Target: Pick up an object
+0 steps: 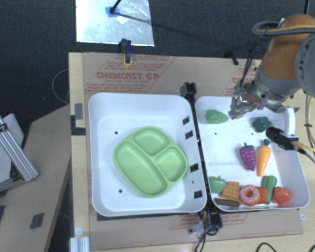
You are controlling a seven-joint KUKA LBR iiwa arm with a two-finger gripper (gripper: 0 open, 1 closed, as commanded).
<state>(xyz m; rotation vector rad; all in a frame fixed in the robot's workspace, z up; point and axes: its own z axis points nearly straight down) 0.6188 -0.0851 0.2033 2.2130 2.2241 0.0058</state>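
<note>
My two-finger gripper (237,109) hangs over the right white bin (299,177), just beside a pale green lumpy toy (216,116); I cannot tell its state. A dark teal piece (261,123) lies near; purple grapes (247,157) and an orange carrot (263,159) lie lower.

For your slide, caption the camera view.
Gripper hovers near a green toy in the right bin; left bin holds a green plate.

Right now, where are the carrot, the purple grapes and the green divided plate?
carrot (263,160): camera view, middle of its orange body, right bin.
purple grapes (247,157): camera view, centre of the bunch, right bin.
green divided plate (149,161): camera view, ridge between its compartments, left bin.
</note>
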